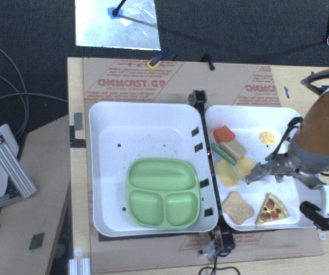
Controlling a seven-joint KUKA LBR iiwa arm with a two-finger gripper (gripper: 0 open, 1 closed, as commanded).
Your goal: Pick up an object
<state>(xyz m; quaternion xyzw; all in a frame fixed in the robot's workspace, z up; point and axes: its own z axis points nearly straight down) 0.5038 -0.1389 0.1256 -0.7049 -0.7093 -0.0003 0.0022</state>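
Two bins sitting side by side on worktop (pixel 124 76). Left bin (pixel 110 128) holding divided plate (pixel 164 192). Right bin (pixel 250 116) holding toy foods: bread slice (pixel 237 208) lying left of pizza slice (pixel 272 209), tool (pixel 249 178) hanging just above them.

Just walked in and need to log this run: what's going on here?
A grey and orange robot arm reaches in from the right over the right bin, which holds toy food. Its gripper sits low beside the yellow pieces, near the bread slice and pizza slice. Nothing is visibly held yet. A red piece and a small round yellow one lie further back. The left bin holds a green divided tray.
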